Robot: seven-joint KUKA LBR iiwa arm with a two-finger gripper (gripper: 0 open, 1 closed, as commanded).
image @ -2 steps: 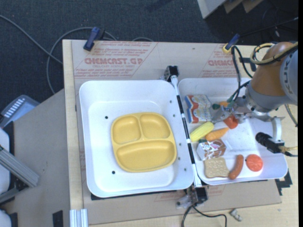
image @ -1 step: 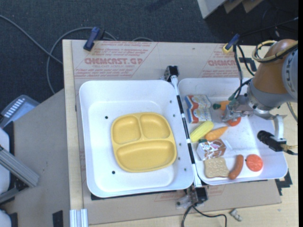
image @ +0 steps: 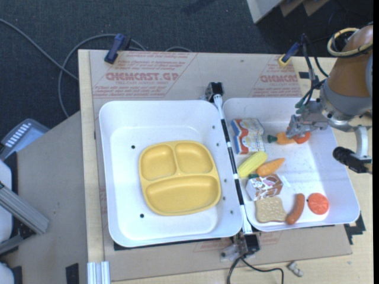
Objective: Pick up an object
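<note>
**Inspector:** Largest items first, placed against the gripper.

**Recorder:** The left bin (image: pixel 118 129) is recorded well to the view's left of the gripper (image: pixel 299 129). A yellow divided plate (image: pixel 177 176) is seen lying flat in it. The right bin (image: pixel 349 185) is recorded under and around the gripper. Its right side is partly covered by the arm (image: pixel 349 81), which is itself cut off by the frame edge.

**Inspector:** Gripper state?

**Recorder:** It cannot be told whether it is spread or pressed together, as the tip is seen from above and merges with the wrist housing. It is placed directly over an orange toy (image: pixel 291 139), at the bin's upper part. The toy's upper portion is hidden by the gripper. A green end is visible at its left. No grasp can be confirmed.

**Inspector:** Remaining contents?

**Recorder:** A printed packet (image: pixel 249 134) is noted left of the gripper, its lettering too small to be read. Below and to the left, a corn cob (image: pixel 251 163) and a carrot (image: pixel 270 166) are recorded side by side, with a smaller packet (image: pixel 265 186) just under them. Further down, a bread slice (image: pixel 269 210), a sausage (image: pixel 295 209) and a red round piece (image: pixel 318 203) are listed near the bin's lower wall, almost straight below the gripper.
</note>
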